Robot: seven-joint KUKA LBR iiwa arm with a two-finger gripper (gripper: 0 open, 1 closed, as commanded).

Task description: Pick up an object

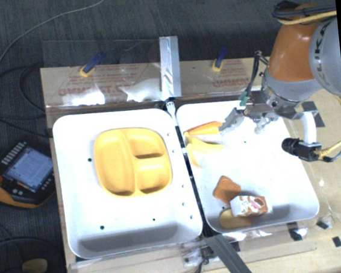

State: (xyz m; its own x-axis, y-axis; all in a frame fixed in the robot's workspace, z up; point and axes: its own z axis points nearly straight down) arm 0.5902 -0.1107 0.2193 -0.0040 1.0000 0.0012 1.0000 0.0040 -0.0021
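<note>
1. Gripper (245, 119) hangs over the right bin (283, 175), fingers spread apart, nothing between them.
2. Yellow-orange object (202, 137) lies just left of the fingertips, against the bin's left wall.
3. Yellow tray (132, 161) sits in the left bin (79, 191).

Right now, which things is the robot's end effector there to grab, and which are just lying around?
For the job:
- end effector, above the right bin
- yellow and orange toy
- brown piece
- small red and white packet
- yellow divided tray in the left bin

Just lying about:
- handheld controller on the floor
- two clips on the back board
</note>
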